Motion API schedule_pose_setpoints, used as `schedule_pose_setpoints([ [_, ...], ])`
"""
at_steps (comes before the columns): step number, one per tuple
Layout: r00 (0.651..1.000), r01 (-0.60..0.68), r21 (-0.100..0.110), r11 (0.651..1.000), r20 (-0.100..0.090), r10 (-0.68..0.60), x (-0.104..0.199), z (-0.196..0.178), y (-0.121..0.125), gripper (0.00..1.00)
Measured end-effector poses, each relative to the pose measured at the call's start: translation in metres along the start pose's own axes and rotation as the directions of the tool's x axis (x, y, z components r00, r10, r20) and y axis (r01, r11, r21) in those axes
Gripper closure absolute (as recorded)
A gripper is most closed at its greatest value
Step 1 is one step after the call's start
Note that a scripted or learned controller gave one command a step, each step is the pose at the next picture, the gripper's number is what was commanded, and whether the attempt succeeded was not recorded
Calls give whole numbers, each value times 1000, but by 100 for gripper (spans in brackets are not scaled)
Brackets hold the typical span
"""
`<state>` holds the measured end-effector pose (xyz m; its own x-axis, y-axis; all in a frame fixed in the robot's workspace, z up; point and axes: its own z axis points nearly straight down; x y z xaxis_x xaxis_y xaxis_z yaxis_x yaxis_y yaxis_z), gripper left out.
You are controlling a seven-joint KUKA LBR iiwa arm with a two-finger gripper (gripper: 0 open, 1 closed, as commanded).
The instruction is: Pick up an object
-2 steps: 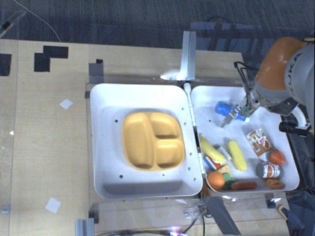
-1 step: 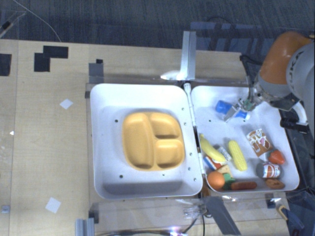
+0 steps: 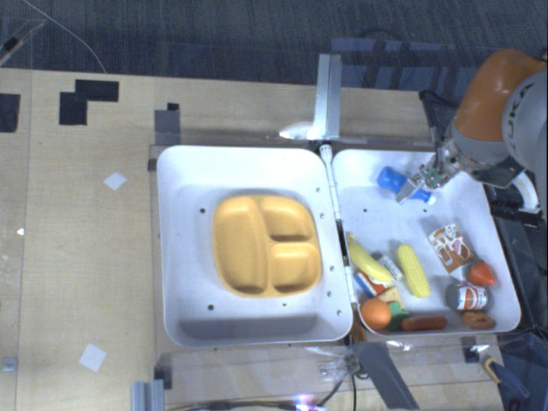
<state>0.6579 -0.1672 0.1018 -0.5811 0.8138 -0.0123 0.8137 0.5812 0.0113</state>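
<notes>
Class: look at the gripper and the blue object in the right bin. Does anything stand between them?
Nothing visible does. The gripper is already down at the blue object near the right bin's far side. The corn and banana lie nearer the camera.

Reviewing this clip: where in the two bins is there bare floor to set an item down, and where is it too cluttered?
Left bin: a bare strip rings the yellow tray, widest along the near wall. Right bin: bare floor between the blue object by the gripper and the corn cob. Its near end is crowded: banana, orange, can.
</notes>
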Motion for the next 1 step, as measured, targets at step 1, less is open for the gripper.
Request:
schedule_pose_setpoints([
  [1, 961, -275, 3, 962, -4, 275, 53, -107, 22, 100],
])
